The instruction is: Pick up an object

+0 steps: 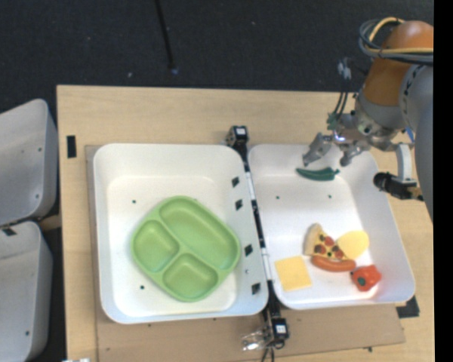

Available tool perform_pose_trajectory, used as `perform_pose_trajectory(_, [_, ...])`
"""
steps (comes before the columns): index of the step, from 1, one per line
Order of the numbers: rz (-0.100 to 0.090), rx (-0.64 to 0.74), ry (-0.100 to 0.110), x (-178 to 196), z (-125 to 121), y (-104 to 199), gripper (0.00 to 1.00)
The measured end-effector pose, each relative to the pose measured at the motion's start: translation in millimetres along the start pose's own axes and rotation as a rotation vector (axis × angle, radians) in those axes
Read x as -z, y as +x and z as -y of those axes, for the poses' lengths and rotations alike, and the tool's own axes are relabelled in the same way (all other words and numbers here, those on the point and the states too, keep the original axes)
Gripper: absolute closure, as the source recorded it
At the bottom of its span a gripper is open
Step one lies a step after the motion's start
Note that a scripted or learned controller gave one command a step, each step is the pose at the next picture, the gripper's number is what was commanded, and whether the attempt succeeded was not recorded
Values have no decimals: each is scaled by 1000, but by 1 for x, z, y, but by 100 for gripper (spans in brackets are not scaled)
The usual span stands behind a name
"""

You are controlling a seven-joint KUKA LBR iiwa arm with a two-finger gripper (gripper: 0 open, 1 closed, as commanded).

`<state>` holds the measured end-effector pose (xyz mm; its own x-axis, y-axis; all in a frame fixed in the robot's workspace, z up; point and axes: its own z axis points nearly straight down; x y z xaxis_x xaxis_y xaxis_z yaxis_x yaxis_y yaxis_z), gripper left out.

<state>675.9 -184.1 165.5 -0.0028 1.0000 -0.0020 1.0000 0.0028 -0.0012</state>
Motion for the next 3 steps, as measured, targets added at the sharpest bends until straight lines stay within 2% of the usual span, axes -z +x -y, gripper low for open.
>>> perform_pose_trajectory(1, [0, -3, 2, -54, 10, -6, 0])
perform_pose_trajectory(2, [1, -3, -1, -64, 10, -7, 0])
perform_pose_trajectory(3, [2, -1, 6, -53, 11, -9, 100])
